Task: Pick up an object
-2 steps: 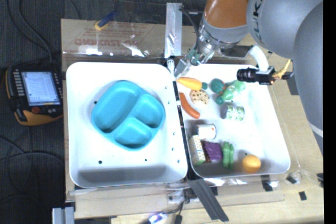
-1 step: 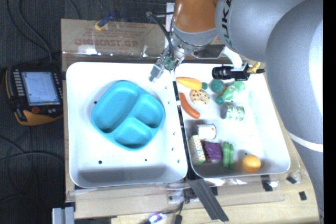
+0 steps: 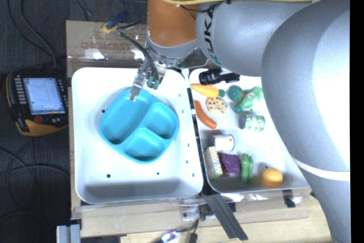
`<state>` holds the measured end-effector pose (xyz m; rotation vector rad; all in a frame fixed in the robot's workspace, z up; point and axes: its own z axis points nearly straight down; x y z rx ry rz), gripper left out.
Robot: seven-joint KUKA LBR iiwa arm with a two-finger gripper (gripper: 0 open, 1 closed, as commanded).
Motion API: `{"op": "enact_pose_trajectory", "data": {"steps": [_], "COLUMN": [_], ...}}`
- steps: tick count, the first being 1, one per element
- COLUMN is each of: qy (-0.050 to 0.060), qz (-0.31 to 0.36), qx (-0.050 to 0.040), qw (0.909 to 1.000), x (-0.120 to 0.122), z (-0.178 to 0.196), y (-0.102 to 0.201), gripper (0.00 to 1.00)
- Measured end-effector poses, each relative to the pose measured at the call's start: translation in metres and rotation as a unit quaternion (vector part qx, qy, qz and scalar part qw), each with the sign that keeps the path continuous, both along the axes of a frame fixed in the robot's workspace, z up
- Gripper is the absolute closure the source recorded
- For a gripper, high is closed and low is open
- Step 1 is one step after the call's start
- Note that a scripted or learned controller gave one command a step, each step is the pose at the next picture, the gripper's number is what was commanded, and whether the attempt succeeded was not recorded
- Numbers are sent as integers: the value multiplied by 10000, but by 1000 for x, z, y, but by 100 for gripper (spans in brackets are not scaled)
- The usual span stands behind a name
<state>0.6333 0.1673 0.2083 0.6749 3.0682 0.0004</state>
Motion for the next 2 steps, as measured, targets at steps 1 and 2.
{"op": "enact_pose_trajectory", "data": {"steps": [1,2], "qy": [-8,-19], "qz": [-9,372], "qx": [13,-12], "qw": [10000,9993], "x": [1,-39], "z": [10,112], "y": [0,-131], "gripper": [100,100]}}
